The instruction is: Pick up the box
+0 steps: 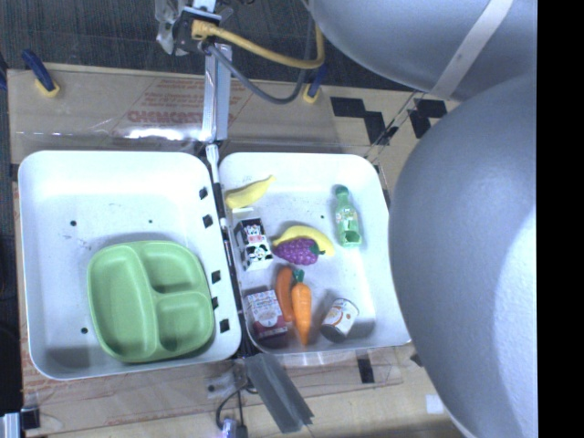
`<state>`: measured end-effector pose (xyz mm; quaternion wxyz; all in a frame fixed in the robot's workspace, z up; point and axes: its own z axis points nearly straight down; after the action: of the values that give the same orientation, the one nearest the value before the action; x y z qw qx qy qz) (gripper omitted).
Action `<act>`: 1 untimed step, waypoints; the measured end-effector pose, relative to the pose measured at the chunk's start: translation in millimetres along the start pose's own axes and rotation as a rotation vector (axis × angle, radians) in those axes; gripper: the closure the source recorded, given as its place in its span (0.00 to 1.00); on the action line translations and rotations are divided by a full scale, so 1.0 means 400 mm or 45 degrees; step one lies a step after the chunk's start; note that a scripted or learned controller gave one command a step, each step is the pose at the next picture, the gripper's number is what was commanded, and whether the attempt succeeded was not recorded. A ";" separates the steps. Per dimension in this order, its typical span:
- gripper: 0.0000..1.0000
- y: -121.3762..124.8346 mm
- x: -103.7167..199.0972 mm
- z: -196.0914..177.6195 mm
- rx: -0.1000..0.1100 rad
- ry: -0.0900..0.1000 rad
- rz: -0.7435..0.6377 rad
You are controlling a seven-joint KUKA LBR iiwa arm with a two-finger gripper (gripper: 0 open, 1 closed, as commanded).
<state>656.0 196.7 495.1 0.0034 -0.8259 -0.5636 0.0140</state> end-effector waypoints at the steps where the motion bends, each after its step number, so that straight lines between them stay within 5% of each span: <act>1: 1.00 -0.003 0.007 -0.020 0.003 -0.003 -0.011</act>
<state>656.0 199.9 502.9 0.0038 -0.8234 -0.5673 0.0156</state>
